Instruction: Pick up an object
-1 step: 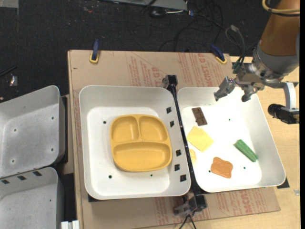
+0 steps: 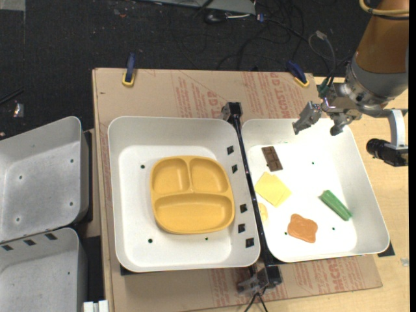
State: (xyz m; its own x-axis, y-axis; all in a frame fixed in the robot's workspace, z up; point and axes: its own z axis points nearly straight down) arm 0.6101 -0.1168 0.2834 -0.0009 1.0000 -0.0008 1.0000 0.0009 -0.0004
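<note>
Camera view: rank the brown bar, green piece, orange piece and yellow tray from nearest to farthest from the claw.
Claw is over the right bin's far edge.
1. Brown bar, far left of that bin.
2. Green piece, right side.
3. Orange piece, near edge.
4. Yellow tray, left bin.

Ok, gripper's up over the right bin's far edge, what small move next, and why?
Probably ease toward the brown piece and lower: the gripper hangs open above the right bin, holding nothing, and that piece lies nearest.

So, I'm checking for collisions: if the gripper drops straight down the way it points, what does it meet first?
Probably bare floor at the far end of the right white bin. The two-finger gripper hangs open above it; the small brown rectangular block lies off to the side. Depth is uncertain.
</note>
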